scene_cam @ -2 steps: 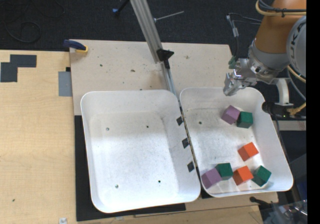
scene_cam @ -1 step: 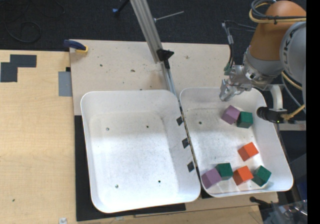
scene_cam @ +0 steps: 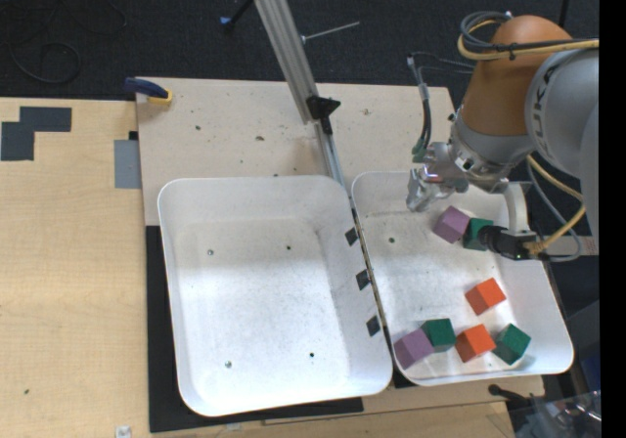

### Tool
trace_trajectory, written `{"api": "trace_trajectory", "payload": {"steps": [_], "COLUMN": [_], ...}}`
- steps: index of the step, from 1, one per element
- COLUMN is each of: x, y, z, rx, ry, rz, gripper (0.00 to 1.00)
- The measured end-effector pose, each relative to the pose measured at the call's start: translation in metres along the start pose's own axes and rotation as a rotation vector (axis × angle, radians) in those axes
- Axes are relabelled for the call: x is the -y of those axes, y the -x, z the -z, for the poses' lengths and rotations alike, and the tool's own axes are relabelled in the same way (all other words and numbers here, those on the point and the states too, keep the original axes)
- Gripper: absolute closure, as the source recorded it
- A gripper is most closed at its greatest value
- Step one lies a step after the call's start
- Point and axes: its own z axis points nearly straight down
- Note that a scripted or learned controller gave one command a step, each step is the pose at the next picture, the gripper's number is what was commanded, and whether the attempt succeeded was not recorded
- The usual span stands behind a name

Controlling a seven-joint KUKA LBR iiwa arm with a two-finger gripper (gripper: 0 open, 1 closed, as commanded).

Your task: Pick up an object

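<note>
Several small blocks lie in the right bin (scene_cam: 558,353). A purple block (scene_cam: 452,225) sits near the bin's back, touching a dark green block (scene_cam: 479,232) on its right. Further forward lie an orange block (scene_cam: 485,295), a green block (scene_cam: 439,331), a purple block (scene_cam: 413,346), another orange block (scene_cam: 475,341) and a green block (scene_cam: 512,342). My gripper (scene_cam: 423,196) hangs over the back left part of the right bin, just left of and behind the back purple block. Nothing visible hangs from it.
The left bin (scene_cam: 171,231) holds only dark specks. A slanted aluminium bar (scene_cam: 289,50) rises behind the bins' shared wall. Black clips (scene_cam: 362,279) sit along that wall. A blue and yellow clamp (scene_cam: 147,89) lies at the bench's back left.
</note>
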Motion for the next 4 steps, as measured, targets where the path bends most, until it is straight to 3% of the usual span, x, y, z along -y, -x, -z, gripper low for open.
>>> {"api": "trace_trajectory", "payload": {"steps": [1, 3, 4], "x": [0.019, 0.057, 0.086], "y": [-0.054, -0.132, -0.176], "z": [0.015, 0.028, 0.021], "rx": [-0.001, 0.0, 0.001], "ry": [0.001, 0.0, -0.002], "rz": [0.001, 0.001, 0.001], "gripper": [1.0, 1.0, 1.0]}}
